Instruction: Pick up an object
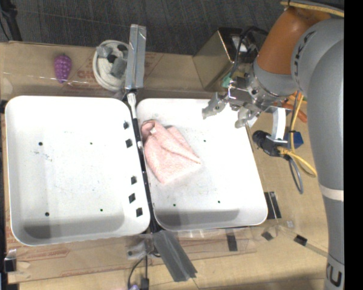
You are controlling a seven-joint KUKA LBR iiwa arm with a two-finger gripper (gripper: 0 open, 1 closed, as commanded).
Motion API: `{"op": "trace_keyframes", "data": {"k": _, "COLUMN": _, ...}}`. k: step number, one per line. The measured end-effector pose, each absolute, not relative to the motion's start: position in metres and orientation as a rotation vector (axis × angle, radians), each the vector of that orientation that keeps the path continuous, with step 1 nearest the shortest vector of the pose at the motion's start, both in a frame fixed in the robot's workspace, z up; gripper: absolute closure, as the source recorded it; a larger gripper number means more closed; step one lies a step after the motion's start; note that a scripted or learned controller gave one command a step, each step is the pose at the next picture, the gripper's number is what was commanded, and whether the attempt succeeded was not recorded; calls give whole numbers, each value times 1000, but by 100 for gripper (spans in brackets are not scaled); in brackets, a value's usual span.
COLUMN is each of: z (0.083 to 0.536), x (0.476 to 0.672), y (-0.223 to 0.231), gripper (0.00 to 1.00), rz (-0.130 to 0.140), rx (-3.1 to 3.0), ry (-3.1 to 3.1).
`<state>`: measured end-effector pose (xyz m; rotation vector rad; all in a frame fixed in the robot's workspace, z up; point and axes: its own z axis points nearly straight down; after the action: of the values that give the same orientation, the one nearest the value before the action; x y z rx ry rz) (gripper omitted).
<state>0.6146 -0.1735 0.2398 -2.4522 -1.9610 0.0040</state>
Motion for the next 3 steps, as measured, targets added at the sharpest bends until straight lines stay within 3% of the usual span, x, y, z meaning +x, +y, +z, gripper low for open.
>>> {"op": "trace_keyframes", "data": {"k": 1, "z": 92, "x": 657, "y": -138, "gripper": 0, "rz": 3, "rx": -2341, "ry": -2093}}
{"op": "trace_keyframes", "data": {"k": 2, "z": 97, "x": 657, "y": -163, "gripper": 0, "rz": 3, "rx": -2402, "ry": -2022}}
{"op": "trace_keyframes", "data": {"k": 3, "z": 91, "x": 636, "y": -135, "gripper": 0, "rz": 5, "rx": -2209, "ry": -2228}}
